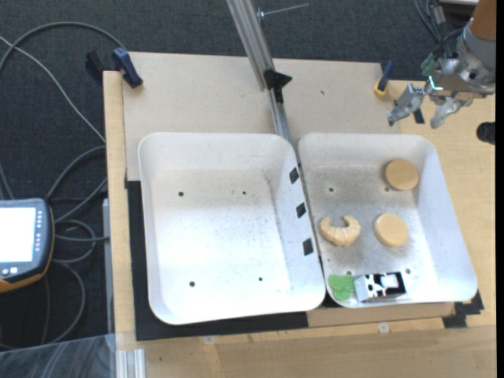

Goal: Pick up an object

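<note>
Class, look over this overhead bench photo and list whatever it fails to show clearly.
- Arm, camera view: cut off by the right and top edges.
- Black-and-white item in the right bin: too small to identify.
- Green item: partly covered by the black-and-white item.
- Handheld screen: cut off by the left edge.

Arm point(482, 30) cut off by the right edge just above and right of the claw point(425, 110), only wrist showing. Dark thing point(487, 132) right of claw clipped by the edge, can't tell what. Far lower left of claw, handheld screen point(22, 242) cropped at left edge. Black-and-white item point(381, 285) well below claw: print too small to read.
</note>
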Available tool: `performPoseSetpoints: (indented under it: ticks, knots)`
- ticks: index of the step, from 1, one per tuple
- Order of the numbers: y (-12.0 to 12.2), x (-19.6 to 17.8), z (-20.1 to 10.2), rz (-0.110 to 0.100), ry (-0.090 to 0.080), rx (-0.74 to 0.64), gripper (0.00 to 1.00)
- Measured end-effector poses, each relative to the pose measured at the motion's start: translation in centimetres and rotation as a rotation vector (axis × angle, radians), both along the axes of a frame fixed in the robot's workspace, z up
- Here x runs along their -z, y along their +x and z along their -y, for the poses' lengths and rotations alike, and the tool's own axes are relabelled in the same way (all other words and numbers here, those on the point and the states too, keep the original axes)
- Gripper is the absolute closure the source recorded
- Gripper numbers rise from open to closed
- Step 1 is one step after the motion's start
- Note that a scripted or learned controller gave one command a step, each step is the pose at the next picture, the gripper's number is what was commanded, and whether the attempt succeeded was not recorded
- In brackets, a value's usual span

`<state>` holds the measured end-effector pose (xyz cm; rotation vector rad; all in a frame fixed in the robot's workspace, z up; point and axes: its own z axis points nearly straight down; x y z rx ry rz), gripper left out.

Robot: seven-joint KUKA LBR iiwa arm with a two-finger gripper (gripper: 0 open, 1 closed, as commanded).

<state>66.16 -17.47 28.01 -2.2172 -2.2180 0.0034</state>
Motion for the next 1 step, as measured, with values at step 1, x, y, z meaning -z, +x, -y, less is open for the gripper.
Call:
performPoseSetpoints:
  ticks: [1]
  knots:
    - [0.06, -0.28, 0.01, 0.004, -0.002, -0.001, 0.0]
